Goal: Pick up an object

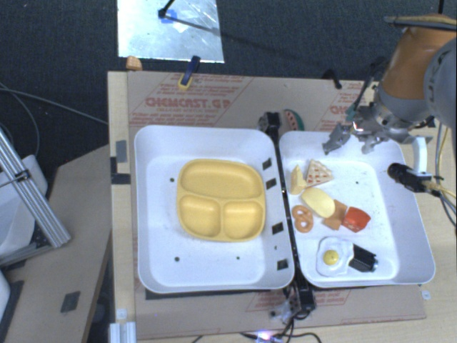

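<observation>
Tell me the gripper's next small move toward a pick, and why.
Probably shift the gripper toward the waffle wedge and lower it. It hangs open above the right bin's far edge, holding nothing, and that wedge is the nearest piece, lying apart from the red piece and fried egg.
</observation>
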`<state>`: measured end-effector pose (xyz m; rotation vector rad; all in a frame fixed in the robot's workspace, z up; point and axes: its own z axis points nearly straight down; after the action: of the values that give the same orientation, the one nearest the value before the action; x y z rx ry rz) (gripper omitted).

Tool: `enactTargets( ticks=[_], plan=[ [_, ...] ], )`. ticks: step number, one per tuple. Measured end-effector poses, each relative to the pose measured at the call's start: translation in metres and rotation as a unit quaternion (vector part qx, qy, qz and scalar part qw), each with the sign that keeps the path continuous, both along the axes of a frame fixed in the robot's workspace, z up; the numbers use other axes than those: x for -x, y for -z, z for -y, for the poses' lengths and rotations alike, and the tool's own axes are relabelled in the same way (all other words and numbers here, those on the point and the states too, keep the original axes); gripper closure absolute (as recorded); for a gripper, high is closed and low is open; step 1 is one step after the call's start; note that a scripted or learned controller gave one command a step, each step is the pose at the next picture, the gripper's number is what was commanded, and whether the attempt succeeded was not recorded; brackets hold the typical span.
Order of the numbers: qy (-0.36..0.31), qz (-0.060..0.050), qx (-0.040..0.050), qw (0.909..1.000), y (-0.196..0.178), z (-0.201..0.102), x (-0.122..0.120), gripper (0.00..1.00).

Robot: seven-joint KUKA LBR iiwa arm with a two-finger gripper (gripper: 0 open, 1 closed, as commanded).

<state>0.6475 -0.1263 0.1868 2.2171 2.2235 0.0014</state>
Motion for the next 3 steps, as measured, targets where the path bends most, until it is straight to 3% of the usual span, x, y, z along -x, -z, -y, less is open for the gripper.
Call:
enactTargets(
  ticks=[1,2,3],
  plan=[
    [0.005,-0.005,-0.0013,1.0000,0.098,0.052,0.089,0.00],
    [0.004,0.003,0.0006,1.0000,0.099,0.083,0.160,0.00],
    [0.000,0.002,0.0011,1.0000,0.035,0.081,0.159,0.00]
  ],
)
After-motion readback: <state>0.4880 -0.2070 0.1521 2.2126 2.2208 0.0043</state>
